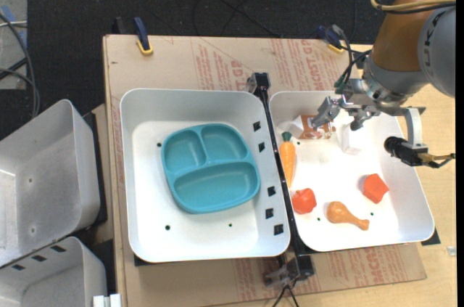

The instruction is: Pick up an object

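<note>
My gripper (342, 115) hangs over the back of the right bin (413, 222), its fingers spread open with nothing between them. Just left of its left finger (325, 110) lies a small red-brown and white object (315, 127) against the bin's back wall. An orange carrot (288, 159) lies along the bin's left wall. Further forward are a red pepper-like piece (304, 200), an orange-brown drumstick (346, 215) and an orange-red block (375, 187).
The left bin (141, 226) holds a teal divided plate (212, 168). A black divider (272, 153) runs between the two bins. Grey tubs (40, 175) stand off the bench at the left. Cables and a black part (406, 149) hang from the wrist.
</note>
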`<state>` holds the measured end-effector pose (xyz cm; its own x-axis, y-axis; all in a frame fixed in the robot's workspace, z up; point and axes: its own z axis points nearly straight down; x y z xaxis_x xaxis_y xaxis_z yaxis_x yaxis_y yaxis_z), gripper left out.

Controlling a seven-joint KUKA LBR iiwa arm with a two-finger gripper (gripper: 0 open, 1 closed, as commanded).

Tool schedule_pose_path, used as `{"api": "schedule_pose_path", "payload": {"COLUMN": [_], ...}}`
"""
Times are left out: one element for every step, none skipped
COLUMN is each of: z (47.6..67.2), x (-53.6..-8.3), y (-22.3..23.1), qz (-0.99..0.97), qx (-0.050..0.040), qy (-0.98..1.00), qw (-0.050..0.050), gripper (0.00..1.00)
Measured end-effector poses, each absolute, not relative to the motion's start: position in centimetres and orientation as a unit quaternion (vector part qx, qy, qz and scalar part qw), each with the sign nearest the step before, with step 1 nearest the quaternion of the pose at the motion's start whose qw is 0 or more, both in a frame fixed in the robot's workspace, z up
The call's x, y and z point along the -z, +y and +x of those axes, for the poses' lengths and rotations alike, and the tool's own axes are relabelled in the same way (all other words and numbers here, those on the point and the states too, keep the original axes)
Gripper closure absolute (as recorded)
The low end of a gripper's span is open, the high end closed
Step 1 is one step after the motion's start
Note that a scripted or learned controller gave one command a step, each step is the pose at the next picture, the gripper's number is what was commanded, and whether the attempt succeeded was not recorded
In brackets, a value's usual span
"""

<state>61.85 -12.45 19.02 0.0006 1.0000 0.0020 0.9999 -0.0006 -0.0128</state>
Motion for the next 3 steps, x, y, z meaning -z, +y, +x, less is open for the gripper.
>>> {"api": "schedule_pose_path", "payload": {"z": [62.2,62.3,62.2], "x": [-19.7,-13.5,-9.0], "y": [-12.5,-11.9,-11.8], "qz": [-0.707,-0.706,-0.707], "qx": [0.0,-0.0018,-0.0012], "qy": [-0.708,-0.708,-0.707], "qw": [0.0,0.002,0.001], "gripper": [0.0,0.0,0.0]}}
